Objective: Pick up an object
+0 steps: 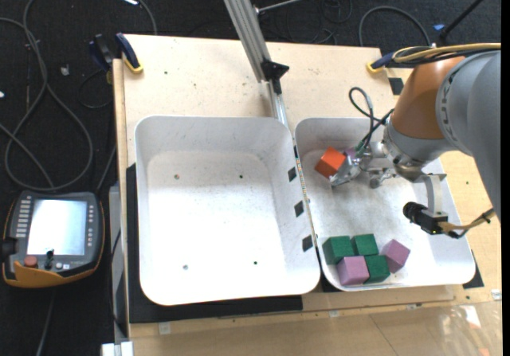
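An orange block (330, 162) lies in the upper left part of the right bin (446, 219). My gripper (356, 170) hangs low over that bin, right beside the orange block on its right and touching or nearly touching it. The wrist hides the view of how the gripper meets the block. Near the bin's front edge sits a cluster of blocks: a green one (340, 248), a second green one (366, 244), a third green one (376, 267), a purple one (353, 269) and another purple one (396, 254).
The left bin (159, 187) stands next to the right one, with a shared rim between them. A slanted metal rail (243, 16) runs down to the bins' back edge. A black cable connector (422, 217) hangs over the right bin.
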Motion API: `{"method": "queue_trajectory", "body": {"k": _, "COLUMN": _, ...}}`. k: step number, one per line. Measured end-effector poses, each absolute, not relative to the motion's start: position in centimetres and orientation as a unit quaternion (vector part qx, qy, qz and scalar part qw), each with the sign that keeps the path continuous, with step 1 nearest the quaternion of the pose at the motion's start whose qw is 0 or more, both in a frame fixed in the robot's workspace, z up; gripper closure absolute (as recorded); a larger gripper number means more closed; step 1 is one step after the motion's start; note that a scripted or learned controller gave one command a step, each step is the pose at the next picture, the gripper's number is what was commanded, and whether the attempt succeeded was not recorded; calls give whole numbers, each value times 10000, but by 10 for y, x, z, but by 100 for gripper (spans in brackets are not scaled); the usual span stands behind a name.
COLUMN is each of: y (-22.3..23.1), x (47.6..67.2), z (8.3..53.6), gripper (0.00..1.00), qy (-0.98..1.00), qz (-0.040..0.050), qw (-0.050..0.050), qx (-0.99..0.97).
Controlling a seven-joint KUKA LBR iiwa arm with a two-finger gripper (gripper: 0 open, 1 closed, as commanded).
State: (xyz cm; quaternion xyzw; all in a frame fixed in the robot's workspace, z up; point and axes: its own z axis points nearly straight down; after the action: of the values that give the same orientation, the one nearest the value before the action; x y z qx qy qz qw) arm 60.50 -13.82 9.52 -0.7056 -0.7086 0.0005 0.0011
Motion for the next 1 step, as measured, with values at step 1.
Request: {"method": "queue_trajectory", "body": {"k": 1, "y": -174, "x": 642, "z": 102, "gripper": 0, "qy": -7080, "qz": -2, "qw": -17, "qx": -7062}}
